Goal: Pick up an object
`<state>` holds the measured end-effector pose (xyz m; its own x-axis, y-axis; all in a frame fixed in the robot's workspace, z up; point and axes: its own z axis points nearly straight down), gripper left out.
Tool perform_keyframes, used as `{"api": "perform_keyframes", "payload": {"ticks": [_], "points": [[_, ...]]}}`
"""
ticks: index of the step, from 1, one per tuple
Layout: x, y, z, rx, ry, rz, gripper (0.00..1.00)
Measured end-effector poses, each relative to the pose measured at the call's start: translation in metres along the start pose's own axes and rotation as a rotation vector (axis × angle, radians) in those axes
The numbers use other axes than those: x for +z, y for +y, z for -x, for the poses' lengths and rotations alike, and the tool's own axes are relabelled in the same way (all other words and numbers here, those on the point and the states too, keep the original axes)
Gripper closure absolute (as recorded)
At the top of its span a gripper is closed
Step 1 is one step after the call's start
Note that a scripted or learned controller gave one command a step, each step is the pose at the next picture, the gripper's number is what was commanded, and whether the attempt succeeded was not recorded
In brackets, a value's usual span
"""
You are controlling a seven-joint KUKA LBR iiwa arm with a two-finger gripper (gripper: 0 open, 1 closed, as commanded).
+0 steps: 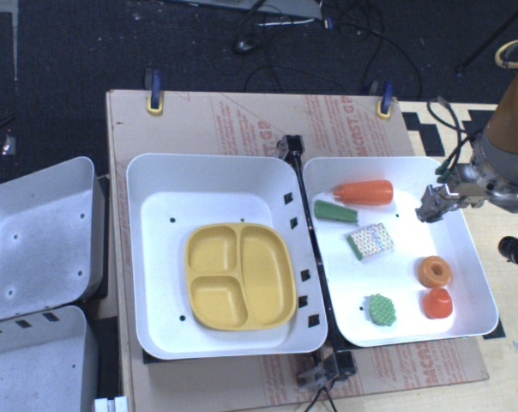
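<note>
Two white bins side by side. Left bin (147, 187): big yellow tray (240, 275) with three parts. Right bin (473, 251): orange carrot (363, 192) near the top, green stick (335, 211) just beside it, checked block (370, 240) in the middle, orange ring (434, 271) and red cup (437, 302) close together on the right, bumpy green ball (381, 309) low down. Gripper (432, 204) up by the right bin's top right side, holding nothing; open or closed, cannot tell. Best to go for the checked block or the carrot: lots of room around. Ring and cup close to the wall, so harder to grab.
</note>
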<state>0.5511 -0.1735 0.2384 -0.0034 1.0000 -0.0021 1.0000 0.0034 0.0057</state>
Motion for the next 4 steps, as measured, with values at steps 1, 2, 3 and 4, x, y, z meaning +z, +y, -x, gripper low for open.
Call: {"api": "perform_keyframes", "payload": {"ticks": [1, 2, 3, 4], "points": [[-0.008, 0.014, -0.049, -0.004, 0.003, -0.003, 1.0], [0.003, 0.023, -0.094, -0.004, 0.004, -0.006, 1.0], [0.003, 0.041, -0.153, -0.005, 0.004, -0.004, 1.0], [0.015, 0.046, -0.208, -0.005, 0.004, -0.007, 1.0]]}}
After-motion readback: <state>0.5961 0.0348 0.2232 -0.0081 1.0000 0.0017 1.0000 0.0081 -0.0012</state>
